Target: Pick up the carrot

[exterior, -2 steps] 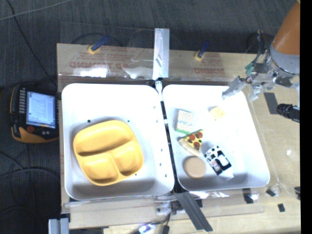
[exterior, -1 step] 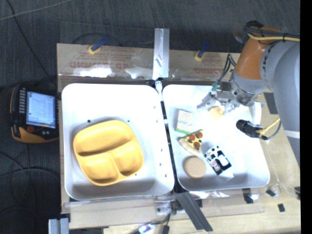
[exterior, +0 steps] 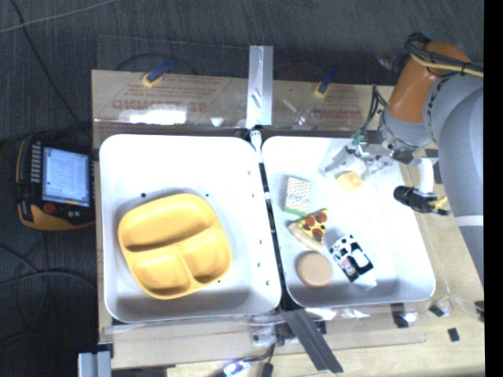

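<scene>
My gripper (exterior: 355,157) hangs over the far part of the right bin (exterior: 409,242), reaching in from the upper right under the orange band (exterior: 409,93). Directly below and touching its tip region lies a small pale yellow lump (exterior: 350,180); I cannot tell what it is. Nearer the bin's middle lie a speckled square packet (exterior: 297,193), a pizza slice toy (exterior: 309,228), a round tan cookie (exterior: 314,269) and a black-and-white block (exterior: 350,258).
The left bin (exterior: 126,163) holds a yellow divided plate (exterior: 174,243). A metal divider (exterior: 267,210) separates the bins. A dark fitting (exterior: 416,199) sits at the right bin's right rim. A handheld screen unit (exterior: 56,181) lies left of the bench.
</scene>
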Robot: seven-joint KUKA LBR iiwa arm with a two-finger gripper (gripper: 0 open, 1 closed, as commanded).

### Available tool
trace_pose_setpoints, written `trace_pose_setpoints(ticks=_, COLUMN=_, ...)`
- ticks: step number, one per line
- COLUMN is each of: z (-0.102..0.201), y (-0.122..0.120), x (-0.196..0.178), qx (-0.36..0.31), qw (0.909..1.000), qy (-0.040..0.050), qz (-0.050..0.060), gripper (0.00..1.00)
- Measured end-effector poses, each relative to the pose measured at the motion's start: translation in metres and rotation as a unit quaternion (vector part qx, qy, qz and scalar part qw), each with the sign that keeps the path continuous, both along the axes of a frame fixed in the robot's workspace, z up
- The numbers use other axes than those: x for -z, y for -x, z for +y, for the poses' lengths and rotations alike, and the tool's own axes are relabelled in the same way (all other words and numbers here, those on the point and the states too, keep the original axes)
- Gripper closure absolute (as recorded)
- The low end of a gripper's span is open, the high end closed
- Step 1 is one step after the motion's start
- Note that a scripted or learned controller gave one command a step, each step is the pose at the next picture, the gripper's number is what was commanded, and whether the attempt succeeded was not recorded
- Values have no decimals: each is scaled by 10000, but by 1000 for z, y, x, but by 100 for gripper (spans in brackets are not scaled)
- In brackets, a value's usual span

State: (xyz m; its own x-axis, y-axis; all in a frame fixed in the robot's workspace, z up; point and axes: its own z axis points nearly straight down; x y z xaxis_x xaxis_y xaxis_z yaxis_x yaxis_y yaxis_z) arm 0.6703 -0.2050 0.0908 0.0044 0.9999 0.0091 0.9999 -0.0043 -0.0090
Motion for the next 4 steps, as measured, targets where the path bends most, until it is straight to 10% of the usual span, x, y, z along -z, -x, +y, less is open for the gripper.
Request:
trace_pose_setpoints(ticks=1, z=48, y=16, x=1, qx=794, qw=9968, qy=51, qz=-48, gripper=0)
trace_pose_setpoints(ticks=2, z=49, y=15, x=-7, qx=782, qw=9969, qy=50, qz=-36, gripper=100)
trace_pose_setpoints(ticks=3, z=6, y=88, x=-15, qx=2440, qw=9698, qy=53, qz=3, gripper=100)
trace_pose_setpoints(ticks=4, z=1, y=84, x=-89, qx=2203, qw=9754, qy=58, qz=-11, gripper=100)
